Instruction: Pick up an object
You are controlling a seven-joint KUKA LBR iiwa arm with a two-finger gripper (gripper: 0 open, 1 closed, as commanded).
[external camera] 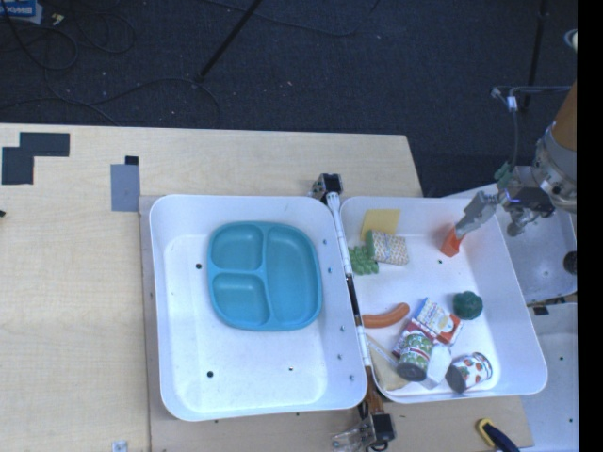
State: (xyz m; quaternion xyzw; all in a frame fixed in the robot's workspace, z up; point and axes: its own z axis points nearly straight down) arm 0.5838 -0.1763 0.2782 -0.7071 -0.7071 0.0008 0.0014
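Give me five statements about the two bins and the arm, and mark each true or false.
1. The blue divided plate lies in the left bin. True.
2. The hot dog lies on the plate. False: it lies in the right bin.
3. The gripper hangs over the right bin's far right part. True.
4. The dark green ball sits in the left bin. False: it sits in the right bin.
5. An orange piece shows just below the gripper's tip. True.
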